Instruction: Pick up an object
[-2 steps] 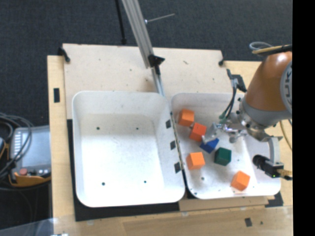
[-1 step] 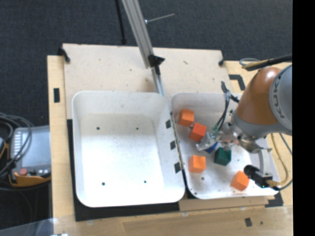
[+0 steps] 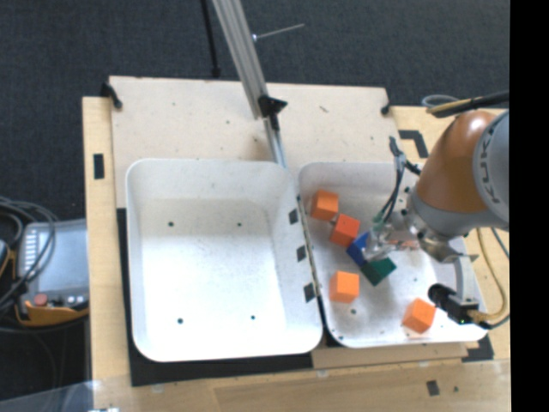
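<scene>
camera view: green block [image 3: 378, 270] tilted diagonally, beside gripper [image 3: 377, 245]

smooth white plastic bins [image 3: 214, 256], pale matt wooden bench [image 3: 189, 118], glossy orange arm band [image 3: 459, 157]

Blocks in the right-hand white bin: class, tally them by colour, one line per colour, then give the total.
Orange blocks: 4 (first orange block, second, third, fourth)
Blue block: 1
Dark green block: 1
Total: 6
</scene>
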Controlling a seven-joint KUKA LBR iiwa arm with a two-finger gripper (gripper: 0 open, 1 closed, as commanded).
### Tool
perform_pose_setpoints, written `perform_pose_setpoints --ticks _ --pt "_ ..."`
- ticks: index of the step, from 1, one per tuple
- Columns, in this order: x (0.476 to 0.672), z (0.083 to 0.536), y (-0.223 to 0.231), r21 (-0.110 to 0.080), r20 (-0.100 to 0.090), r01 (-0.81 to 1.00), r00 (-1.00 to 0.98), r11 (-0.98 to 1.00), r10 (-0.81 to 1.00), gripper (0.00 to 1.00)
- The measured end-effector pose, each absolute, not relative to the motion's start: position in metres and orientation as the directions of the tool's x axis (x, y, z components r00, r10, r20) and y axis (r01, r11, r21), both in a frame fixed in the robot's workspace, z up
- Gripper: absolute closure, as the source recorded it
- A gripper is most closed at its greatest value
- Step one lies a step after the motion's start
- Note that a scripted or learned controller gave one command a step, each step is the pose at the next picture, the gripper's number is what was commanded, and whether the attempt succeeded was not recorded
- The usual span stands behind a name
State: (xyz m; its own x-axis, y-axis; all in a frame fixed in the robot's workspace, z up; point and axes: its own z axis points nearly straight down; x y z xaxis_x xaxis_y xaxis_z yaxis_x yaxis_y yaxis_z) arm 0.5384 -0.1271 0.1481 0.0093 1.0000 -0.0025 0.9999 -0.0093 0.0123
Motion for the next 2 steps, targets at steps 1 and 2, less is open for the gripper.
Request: perform_pose_setpoints --ticks 1,2 --pt "0.55 0.202 -0.125 0.006 -0.001 1.0 -0.003 0.003 1.0 1.0" --pt "0.552 0.256 -0.126 0.008 -0.002 1.0 -0.004 0.004 1.0 1.0"
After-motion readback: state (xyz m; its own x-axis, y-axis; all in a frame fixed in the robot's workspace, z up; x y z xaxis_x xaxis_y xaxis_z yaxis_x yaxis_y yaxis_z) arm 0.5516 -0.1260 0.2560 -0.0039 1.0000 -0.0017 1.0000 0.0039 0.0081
